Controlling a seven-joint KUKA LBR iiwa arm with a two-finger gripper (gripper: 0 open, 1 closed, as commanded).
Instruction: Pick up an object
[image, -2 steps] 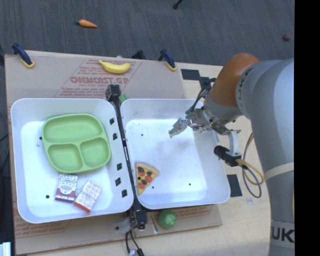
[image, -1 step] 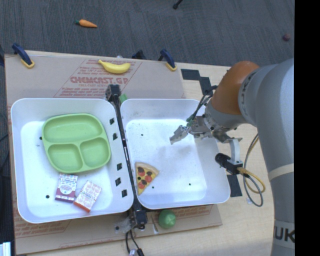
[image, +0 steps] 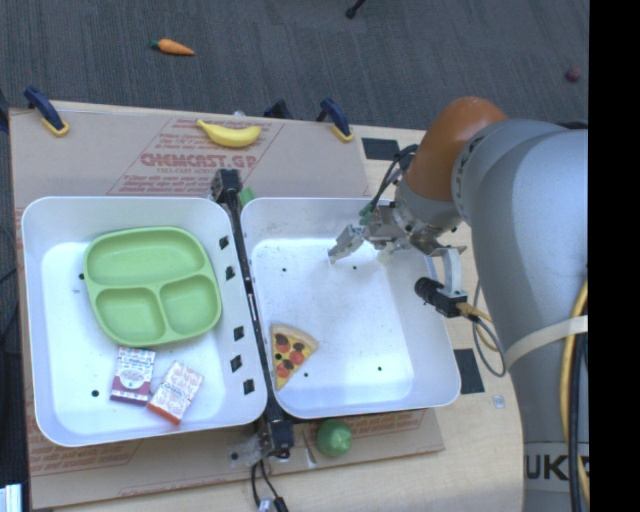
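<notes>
The claw (image: 345, 246), fingers apart and holding nothing, hangs over the right bin (image: 420, 375), likely positioning to grab the pizza slice (image: 290, 352).

The floor (image: 260, 50) is dark grey carpet with thin lines running across it. A small orange toy carrot (image: 174, 46) lies on the carpet near the top. The bench (image: 500, 440) is pale, and a flat sheet of brown cardboard (image: 190, 160) with red writing covers most of it. Blue clamps (image: 46, 110) hold the cardboard at its far edge. Bright light shines from above.
</notes>
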